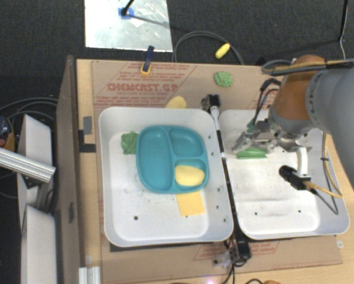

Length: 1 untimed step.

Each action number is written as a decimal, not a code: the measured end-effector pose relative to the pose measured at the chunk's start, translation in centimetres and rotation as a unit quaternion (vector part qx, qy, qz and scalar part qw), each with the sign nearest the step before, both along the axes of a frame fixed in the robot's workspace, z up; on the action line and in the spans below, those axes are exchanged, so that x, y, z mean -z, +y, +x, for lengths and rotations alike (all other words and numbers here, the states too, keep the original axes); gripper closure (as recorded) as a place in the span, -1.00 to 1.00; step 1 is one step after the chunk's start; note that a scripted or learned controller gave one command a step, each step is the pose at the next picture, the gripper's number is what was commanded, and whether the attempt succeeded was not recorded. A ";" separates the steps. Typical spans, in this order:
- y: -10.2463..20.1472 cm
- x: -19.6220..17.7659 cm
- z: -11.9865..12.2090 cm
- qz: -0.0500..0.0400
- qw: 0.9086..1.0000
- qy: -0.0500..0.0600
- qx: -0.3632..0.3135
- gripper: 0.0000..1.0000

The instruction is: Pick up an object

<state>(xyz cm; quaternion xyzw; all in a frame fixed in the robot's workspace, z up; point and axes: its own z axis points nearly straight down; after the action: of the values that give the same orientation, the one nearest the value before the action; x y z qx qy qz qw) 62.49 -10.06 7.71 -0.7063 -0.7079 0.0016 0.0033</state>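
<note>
Hand low over a green piece in the right bin

The hand (255, 139) hangs at the right bin's (283, 220) upper left corner, just above a long green object (250, 154); whether its grip is open or closed I cannot tell. Risk, as I judge it: so flat a piece beside the bin wall may slip or be missed. The arm's bulk behind the hand hides the wrist.

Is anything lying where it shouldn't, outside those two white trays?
Yes. A bumpy green ball and a pale yellow piece sit on the cardboard behind the left bin, and a small yellow object lies on the dark floor beyond.
</note>
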 end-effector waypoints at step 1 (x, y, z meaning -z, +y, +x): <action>-2.4 -2.6 -1.6 -0.001 1.000 -0.003 0.000 -1.00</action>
<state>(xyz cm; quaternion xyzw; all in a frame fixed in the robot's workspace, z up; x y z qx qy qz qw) 60.94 -12.49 10.26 -0.7066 -0.7076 0.0000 0.0003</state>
